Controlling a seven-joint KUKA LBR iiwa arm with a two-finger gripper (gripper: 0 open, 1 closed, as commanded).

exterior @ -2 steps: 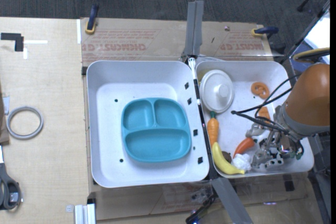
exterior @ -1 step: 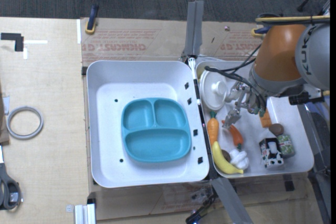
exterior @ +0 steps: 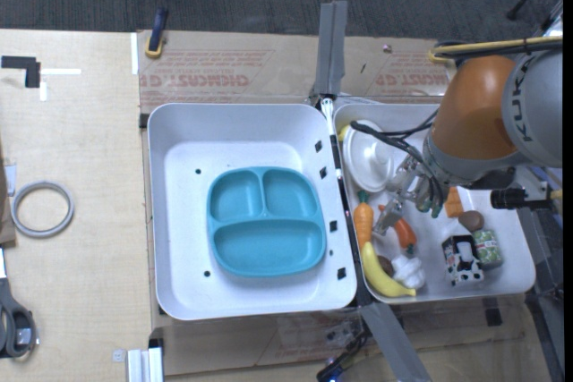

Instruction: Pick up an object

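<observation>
Camera view, items as we find them.

Left bin (exterior: 170, 219): holds one blue plate (exterior: 266, 222) with three compartments, lying flat near the middle. Nothing rests on it.

Right bin (exterior: 510, 282): crowded. A clear bowl (exterior: 369, 158) sits at the far left corner. Below it a carrot (exterior: 363, 222) lies along the left wall, and a banana (exterior: 383, 275) curves across the near left corner. A small white lump (exterior: 408, 267) sits just beside the banana. A cow toy (exterior: 462, 260) and a green can (exterior: 487, 248) stand near each other toward the near right. A brown ball (exterior: 471, 220) lies just above the can.

Arm (exterior: 501, 116): reaches in over the right bin, wrist tilted down and leftward.

Gripper (exterior: 392, 215): low among the items, between the bowl and the banana, just beside the carrot. We cannot tell how the jaws stand; cables and wrist parts blur them. A red-orange piece (exterior: 406, 233) shows at the tip, and we cannot tell whether it is held or merely lying there.

Task thing: any object in the right bin; the carrot and the red-orange piece lie nearest the tip.

Handling note, our judgement: the cluster is tight, so we would centre the fingers on a single item, approach across its narrow side, and keep clear of the bin wall and the bowl rim. We would lift straight up and confirm the item rises between the fingers before travelling.
</observation>
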